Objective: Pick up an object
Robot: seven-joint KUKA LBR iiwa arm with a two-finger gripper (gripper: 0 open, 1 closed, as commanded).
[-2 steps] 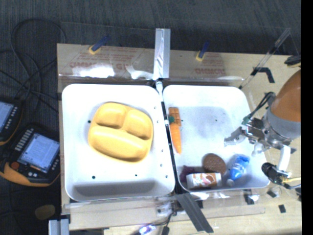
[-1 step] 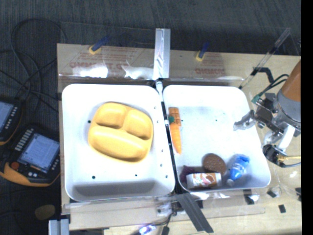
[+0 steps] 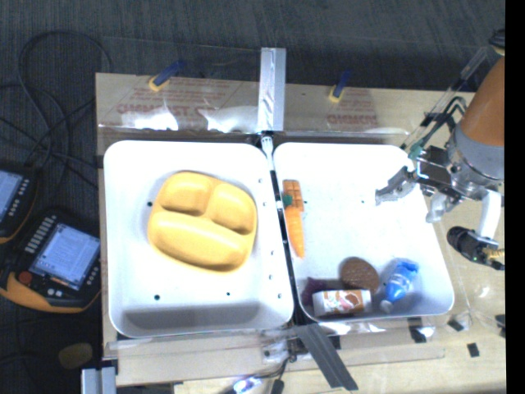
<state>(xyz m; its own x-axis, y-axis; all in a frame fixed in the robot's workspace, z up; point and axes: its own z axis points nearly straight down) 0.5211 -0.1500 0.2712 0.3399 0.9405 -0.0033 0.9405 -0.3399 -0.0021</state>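
1. We see two shallow white plastic bins side by side on the wooden bench: the left bin and the right bin.
2. In the left bin lies a large yellow moulded tray with three compartments, set near the bin's middle.
3. Against the left wall of the right bin we find an orange toy carrot with a green top, lying lengthwise along the divider.
4. Along the near edge of the right bin we note three items in a row: a small bottle with an orange-and-white label on its side, a round brown cookie-like disc just behind it, and a blue-and-white crumpled packet to the right.
5. The grey two-finger gripper hangs over the far right part of the right bin, well apart from every object; its fingers are spread, with nothing between them.
6. The orange band of the arm appears at the right margin.
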